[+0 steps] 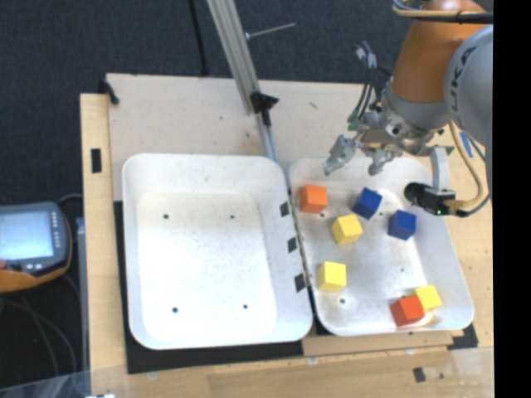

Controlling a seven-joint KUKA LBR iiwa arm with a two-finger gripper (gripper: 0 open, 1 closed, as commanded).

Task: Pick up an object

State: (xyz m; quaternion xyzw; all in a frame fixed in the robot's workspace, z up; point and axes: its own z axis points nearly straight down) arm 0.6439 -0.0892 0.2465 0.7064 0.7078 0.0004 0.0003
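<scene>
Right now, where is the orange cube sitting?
The orange cube lies in the right bin, in its upper-left corner by the divider, left of a blue cube and below-left of the open gripper.

Grey arm [469, 65] (orange band, cables)

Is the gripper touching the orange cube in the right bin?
Apart. The camera view shows the gripper open above the far end of the right bin, with bare white floor between its fingertips and the orange cube.
</scene>
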